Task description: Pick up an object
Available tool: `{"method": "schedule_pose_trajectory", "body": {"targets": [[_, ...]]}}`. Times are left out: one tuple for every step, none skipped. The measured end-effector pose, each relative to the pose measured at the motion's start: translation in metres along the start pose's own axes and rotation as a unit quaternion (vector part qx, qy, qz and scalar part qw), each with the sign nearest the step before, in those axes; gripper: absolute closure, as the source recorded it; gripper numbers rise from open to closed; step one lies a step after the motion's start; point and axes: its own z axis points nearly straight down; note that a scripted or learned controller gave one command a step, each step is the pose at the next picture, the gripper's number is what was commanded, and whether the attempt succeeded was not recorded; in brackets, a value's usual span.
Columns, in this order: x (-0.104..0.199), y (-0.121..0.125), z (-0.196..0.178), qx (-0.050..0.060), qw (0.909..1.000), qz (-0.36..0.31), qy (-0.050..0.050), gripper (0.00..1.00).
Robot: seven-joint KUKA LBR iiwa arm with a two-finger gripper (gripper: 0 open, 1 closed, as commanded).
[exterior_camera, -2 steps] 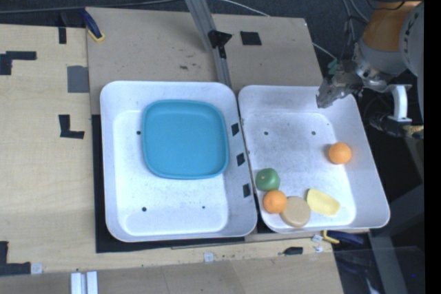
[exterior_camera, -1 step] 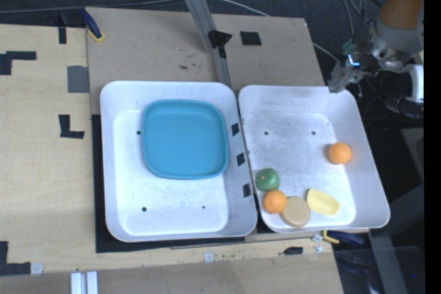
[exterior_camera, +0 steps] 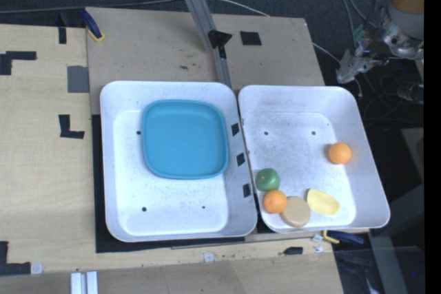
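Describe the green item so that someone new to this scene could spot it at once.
Start at the right bin, then go to its near left corner, where four small things cluster. The green ball sits at the cluster's far end, against the bin's left wall, just above an orange ball. It is the lone green thing, darker than its neighbours.

Two orange balls (exterior_camera: pixel 340 153) (exterior_camera: pixel 275 202), green ball (exterior_camera: pixel 267 180), tan disc (exterior_camera: pixel 296 211), yellow piece (exterior_camera: pixel 322 202) — right bin.

The right bin (exterior_camera: pixel 303 113) has open floor across its far half. Its near edge is crowded by a green ball (exterior_camera: pixel 267 179), two orange balls (exterior_camera: pixel 275 202), a tan disc (exterior_camera: pixel 296 211) and a yellow piece (exterior_camera: pixel 322 202). In the left bin (exterior_camera: pixel 124 210), a blue plate (exterior_camera: pixel 185 139) covers the far part.
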Motion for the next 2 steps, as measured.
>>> {"method": "schedule_pose_trajectory", "body": {"targets": [[0.058, -0.008, -0.002, 0.001, 1.0, -0.002, 0.0, 1.0], [0.116, -0.021, 0.002, 0.002, 1.0, -0.002, 0.001, 1.0]]}}
